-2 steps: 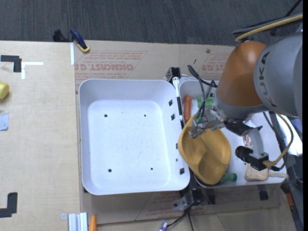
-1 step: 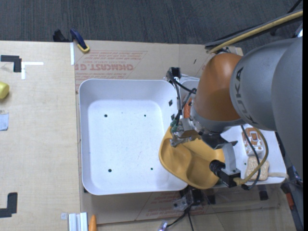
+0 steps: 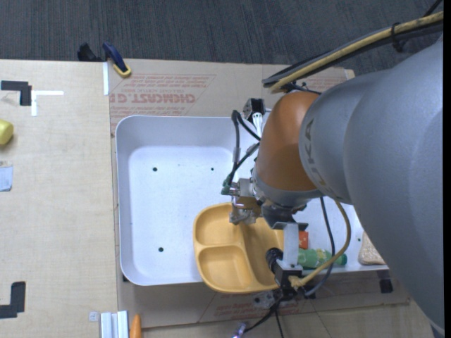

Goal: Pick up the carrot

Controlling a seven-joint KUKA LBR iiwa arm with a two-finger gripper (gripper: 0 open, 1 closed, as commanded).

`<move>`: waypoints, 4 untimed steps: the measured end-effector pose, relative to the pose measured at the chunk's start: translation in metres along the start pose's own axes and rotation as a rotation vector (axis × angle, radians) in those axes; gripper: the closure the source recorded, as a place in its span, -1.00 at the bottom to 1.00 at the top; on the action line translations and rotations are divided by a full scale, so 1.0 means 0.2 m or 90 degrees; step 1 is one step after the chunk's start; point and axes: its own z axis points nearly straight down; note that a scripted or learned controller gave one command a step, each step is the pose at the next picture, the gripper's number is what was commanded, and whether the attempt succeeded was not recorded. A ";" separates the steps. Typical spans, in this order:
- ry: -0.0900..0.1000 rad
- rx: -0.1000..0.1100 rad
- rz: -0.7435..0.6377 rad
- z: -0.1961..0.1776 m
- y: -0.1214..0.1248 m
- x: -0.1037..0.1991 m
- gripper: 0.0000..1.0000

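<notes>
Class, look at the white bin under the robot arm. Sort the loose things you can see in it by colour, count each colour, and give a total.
Yellow: 1, the divided plate.
Orange with green: 1, the carrot, partly hidden behind the arm, orange root and green leafy end.
Total: 2 things in the white bin.

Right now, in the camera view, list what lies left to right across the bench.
Yellow object at the left edge → blue clip → white bin → yellow divided tray → carrot, partly behind the arm's wrist.
</notes>
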 end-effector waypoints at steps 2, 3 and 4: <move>-0.006 0.004 -0.052 -0.01 -0.03 0.26 1.00; -0.009 0.006 -0.053 -0.05 -0.03 0.25 1.00; -0.004 0.000 0.308 -0.12 -0.03 0.21 1.00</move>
